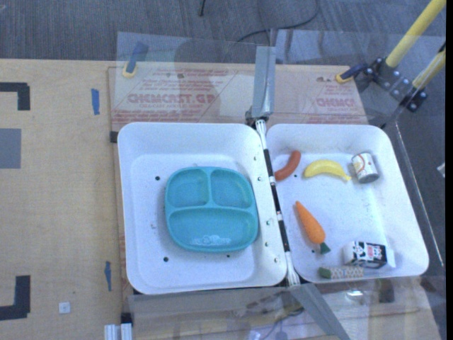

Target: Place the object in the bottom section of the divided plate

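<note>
A teal divided plate (210, 209) lies in the left bin (141, 154), with two small sections at the top and one wide section at the bottom. The right bin (403, 211) holds a sausage (287, 166), a yellow banana (327, 169), a small can (364, 167) on its side, an orange carrot (311, 225) and a black-and-white carton (368, 253).
A small green and patterned piece (340, 272) lies at the right bin's front edge. A grey post (263, 83) stands behind the divider between the bins. Yellow poles with a clamp (403, 62) stand at the upper right.
</note>
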You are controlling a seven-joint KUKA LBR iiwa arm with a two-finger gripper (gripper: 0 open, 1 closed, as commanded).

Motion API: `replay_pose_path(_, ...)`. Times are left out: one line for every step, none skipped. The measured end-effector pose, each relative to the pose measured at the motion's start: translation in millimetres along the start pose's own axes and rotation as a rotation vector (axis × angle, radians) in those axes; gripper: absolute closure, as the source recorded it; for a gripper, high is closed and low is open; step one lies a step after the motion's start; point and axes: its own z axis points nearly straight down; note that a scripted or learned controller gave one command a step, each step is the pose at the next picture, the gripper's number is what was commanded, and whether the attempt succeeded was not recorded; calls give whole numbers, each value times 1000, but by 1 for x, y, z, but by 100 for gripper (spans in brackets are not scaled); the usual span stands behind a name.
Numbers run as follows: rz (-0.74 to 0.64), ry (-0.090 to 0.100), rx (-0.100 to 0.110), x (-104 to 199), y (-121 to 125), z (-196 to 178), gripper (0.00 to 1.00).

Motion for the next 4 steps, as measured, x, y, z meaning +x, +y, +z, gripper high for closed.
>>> replay_pose_path(75, -2, -1, 0, -5, -59, 100)
replay_pose_path(76, -7, -4, -2, -5, -69, 100)
replay_pose_path(334, -3, -2, -21, 40, -58, 100)
replay_pose_path(447, 2, 3, -1, -4, -58, 100)
